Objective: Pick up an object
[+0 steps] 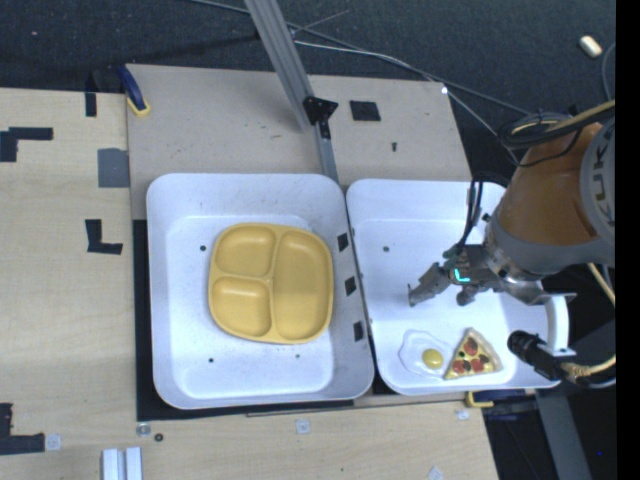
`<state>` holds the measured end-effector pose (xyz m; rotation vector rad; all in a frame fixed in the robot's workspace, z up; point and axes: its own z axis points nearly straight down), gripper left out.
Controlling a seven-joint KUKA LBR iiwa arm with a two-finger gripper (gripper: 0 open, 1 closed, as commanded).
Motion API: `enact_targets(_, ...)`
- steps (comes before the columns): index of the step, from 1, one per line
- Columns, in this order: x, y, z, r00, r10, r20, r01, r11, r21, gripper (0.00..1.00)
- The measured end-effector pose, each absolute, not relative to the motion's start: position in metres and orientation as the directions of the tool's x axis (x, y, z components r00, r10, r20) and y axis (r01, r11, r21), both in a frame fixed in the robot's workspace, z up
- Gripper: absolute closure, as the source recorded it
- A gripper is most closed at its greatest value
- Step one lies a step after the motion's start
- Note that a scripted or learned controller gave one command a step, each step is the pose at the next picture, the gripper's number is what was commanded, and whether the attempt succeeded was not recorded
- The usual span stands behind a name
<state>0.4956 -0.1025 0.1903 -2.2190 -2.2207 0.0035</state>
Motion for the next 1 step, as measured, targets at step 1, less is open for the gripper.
enact_targets(1,0.4959,-0.1025,0.1906,-0.001,1.0,0.0,1.0,0.001,-0.002,0.0)
